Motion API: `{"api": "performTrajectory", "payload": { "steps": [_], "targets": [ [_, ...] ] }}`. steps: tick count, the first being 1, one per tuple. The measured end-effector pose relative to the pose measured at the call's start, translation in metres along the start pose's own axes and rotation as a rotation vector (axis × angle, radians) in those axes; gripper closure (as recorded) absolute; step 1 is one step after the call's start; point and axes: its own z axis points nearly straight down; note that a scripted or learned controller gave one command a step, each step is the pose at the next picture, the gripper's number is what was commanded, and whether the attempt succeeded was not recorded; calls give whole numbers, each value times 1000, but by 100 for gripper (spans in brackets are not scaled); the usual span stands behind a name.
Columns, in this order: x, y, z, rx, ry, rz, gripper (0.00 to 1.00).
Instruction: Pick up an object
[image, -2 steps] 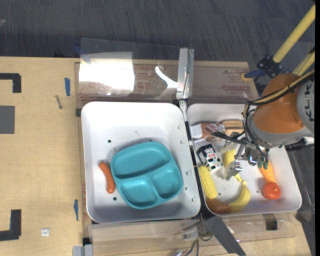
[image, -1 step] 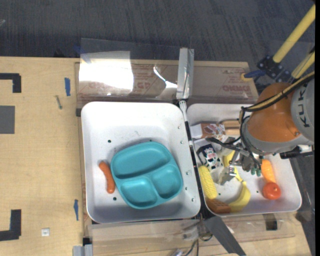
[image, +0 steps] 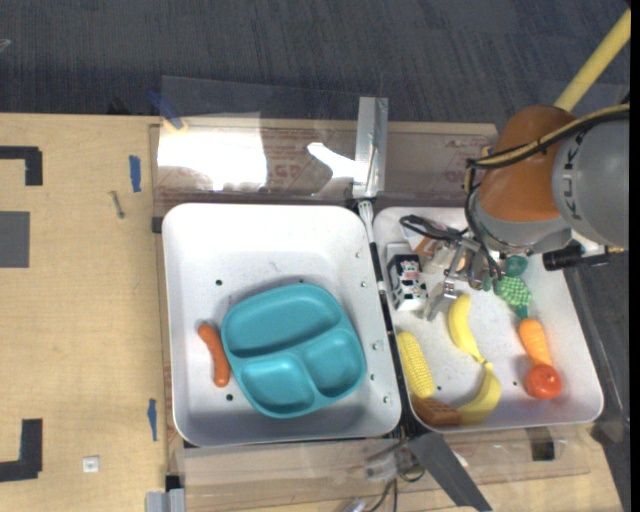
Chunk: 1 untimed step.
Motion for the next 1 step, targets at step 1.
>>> {"api": "performTrajectory", "payload": {
  "steps": [1],
  "targets": [
    [53, -31, 1, -4, -25, -5, 0]
  ]
}}
